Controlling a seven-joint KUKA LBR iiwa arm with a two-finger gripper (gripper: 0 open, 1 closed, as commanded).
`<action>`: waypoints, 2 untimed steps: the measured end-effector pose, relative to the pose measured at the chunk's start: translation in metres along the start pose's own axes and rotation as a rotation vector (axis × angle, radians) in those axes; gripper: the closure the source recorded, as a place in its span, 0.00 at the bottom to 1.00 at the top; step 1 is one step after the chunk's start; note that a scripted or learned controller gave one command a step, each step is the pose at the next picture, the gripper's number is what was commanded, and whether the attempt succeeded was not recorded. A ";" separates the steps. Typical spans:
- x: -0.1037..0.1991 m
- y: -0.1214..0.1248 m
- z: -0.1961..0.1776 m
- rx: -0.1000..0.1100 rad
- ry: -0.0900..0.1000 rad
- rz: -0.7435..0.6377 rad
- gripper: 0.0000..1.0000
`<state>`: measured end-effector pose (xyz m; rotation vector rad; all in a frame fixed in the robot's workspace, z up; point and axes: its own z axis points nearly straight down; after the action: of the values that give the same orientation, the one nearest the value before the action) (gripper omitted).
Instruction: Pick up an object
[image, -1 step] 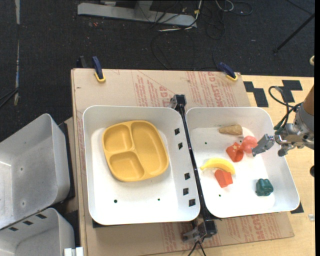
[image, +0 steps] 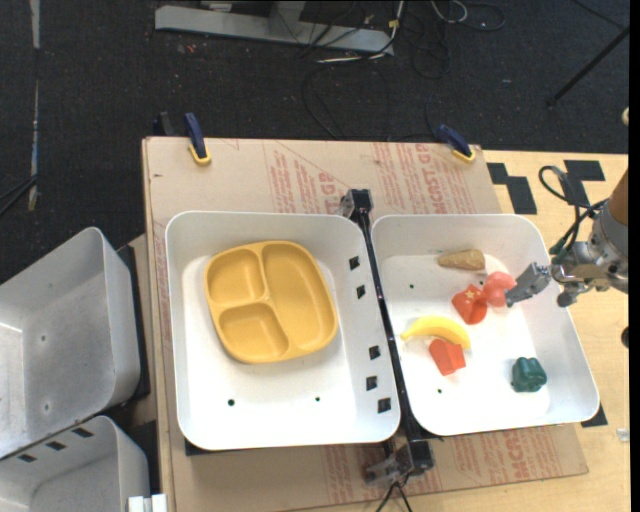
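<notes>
The right bin holds several small objects: a tan piece, a red object with a pink-red piece against it, a yellow banana, an orange-red block and a dark green object. My gripper hangs over the bin's right side, open, with nothing between its fingers. Its left fingertip sits right beside the pink-red piece; whether they touch I cannot tell.
The left bin holds a yellow divided plate. A black divider strip runs between the bins. Two white tubs stand off the bench at the left. Cables trail by the arm at the right.
</notes>
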<state>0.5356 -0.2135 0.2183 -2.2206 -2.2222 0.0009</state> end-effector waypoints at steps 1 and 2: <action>0.007 -0.006 0.060 0.005 0.002 0.002 0.00; 0.001 -0.016 0.112 0.004 0.002 0.003 0.00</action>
<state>0.5198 -0.2121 0.1059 -2.2210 -2.2158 0.0037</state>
